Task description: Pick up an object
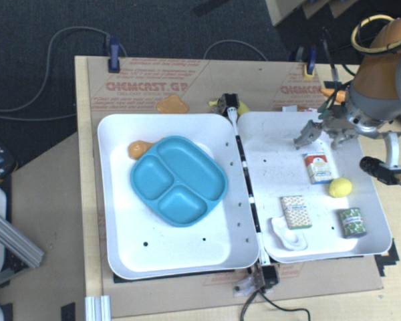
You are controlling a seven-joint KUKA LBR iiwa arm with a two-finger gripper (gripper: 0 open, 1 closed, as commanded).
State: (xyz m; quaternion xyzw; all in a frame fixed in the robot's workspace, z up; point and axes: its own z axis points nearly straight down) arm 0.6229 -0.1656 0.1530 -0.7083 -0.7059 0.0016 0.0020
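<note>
My gripper (323,136) hovers over the far part of the right bin (271,139), open with nothing between its fingers. Just in front of it lies a small red and white box (319,168). A yellow ball (340,188) rests a little nearer, toward the bin's right wall. A patterned tan box (295,212), a green box (352,222) and a white cup-like piece (289,236) lie along the near side of that bin.
The left bin (120,233) holds a blue divided plate (179,179) and an orange piece (139,150) behind it. Another orange piece (172,104) lies on the bench behind the bins. A black clamp (230,103) sits where the bins meet.
</note>
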